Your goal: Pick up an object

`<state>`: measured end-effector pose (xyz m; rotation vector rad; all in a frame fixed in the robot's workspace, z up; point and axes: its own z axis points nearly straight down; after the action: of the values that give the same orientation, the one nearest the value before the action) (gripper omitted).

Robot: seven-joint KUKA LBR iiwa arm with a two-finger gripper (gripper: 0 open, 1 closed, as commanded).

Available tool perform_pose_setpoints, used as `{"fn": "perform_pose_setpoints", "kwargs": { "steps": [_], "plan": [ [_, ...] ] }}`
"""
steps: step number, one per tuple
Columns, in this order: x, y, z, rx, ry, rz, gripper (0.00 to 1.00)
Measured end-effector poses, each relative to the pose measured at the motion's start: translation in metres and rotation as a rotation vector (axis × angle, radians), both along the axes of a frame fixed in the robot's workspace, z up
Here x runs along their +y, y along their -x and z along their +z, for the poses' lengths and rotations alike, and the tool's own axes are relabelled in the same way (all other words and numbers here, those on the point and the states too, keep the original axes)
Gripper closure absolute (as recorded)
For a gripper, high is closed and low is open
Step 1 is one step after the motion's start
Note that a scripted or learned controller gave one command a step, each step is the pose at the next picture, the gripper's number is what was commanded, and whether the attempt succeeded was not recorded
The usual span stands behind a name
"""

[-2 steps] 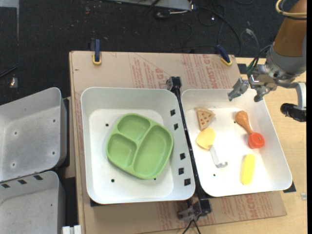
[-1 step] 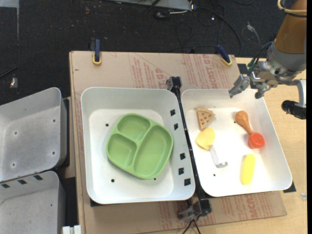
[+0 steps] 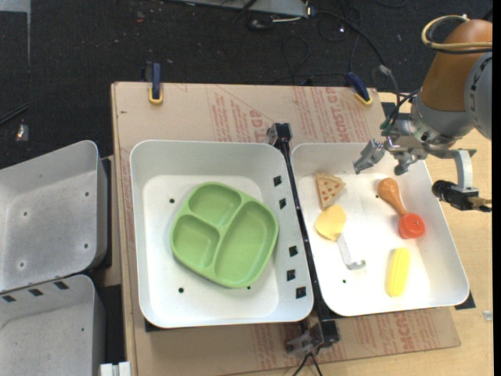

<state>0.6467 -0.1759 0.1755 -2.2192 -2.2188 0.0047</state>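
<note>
Over the right bin's (image 3: 450,276) far edge, gripper (image 3: 385,157) hangs off the grey arm (image 3: 458,77) coming in from the right, orange band above the wrist. Two fingers visible, one (image 3: 368,158) angled left and down, the other toward the right, spread apart with nothing between them, so released, not grasping. Right bin contents: pizza slice (image 3: 329,188) near the left wall, yellow scoop (image 3: 333,222) just below it with a white handle running down toward bin centre, drumstick (image 3: 391,193) just below the gripper and apart from it, red cap (image 3: 412,226) touching or just beside the drumstick's lower end, corn cob (image 3: 398,272) near the front right, lying roughly upright in view. None of them touched by the fingers. Left bin (image 3: 156,171) holds a green tray (image 3: 225,234) with three compartments, tilted diagonally, sitting about centre. Bins sit side by side on a cardboard sheet (image 3: 235,104), held by a blue clamp (image 3: 155,81) at the far left and another at the far right. Spare white bins (image 3: 47,210) stacked off to the left of the bench.
</note>
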Motion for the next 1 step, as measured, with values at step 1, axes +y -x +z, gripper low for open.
{"fn": "perform_pose_setpoints", "kwargs": {
  "steps": [1],
  "plan": [
    [-0.0027,-0.0004,-0.064,0.001,0.0,-0.001,0.0]
  ]
}}
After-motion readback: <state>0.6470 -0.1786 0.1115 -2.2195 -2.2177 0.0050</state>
